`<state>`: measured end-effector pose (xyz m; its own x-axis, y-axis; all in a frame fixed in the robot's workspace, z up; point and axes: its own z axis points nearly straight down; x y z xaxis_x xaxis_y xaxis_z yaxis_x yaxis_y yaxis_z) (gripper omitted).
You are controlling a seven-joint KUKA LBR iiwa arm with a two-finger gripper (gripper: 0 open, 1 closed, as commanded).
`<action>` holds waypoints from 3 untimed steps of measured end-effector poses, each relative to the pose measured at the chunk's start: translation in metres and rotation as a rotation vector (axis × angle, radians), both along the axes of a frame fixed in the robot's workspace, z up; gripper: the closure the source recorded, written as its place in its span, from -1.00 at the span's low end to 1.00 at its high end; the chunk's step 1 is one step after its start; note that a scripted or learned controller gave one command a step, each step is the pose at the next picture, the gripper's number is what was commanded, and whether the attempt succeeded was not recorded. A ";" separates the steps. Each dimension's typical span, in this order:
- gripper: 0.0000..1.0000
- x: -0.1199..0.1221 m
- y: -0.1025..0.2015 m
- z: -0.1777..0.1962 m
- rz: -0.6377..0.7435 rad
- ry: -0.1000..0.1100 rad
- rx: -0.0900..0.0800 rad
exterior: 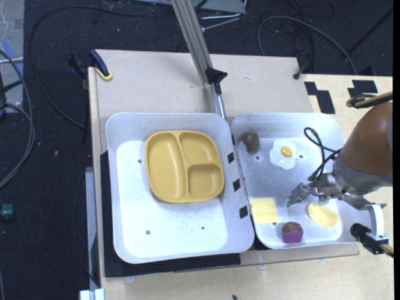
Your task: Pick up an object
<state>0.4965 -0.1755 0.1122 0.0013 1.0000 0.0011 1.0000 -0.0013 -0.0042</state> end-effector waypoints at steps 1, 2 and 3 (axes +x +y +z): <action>-1.00 0.002 0.000 -0.018 0.001 -0.008 -0.004; 1.00 0.004 -0.002 -0.006 -0.001 -0.017 -0.009; 1.00 0.002 -0.006 0.037 0.002 -0.007 -0.002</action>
